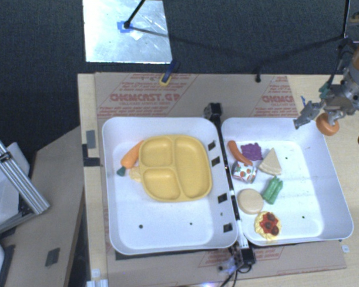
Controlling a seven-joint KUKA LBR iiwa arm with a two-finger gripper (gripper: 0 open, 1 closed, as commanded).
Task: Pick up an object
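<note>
My gripper (321,118) hangs above the far right corner of the right bin (322,182). A small round orange piece (327,125) sits between its fingers, lifted off the bin floor. In the right bin's left half lie a red-orange chili (235,151), purple grapes (251,150), a pale wedge (271,162), a small patterned box (245,173), a green cucumber (272,189), a tan round bun (250,200) and a yellow disc with red topping (267,223).
The left bin (123,224) bears a yellow divided plate (171,168) with a carrot (131,154) at its left edge. A raised divider (224,168) runs between the bins. A shiny metal sheet (127,29) lies beyond the bench.
</note>
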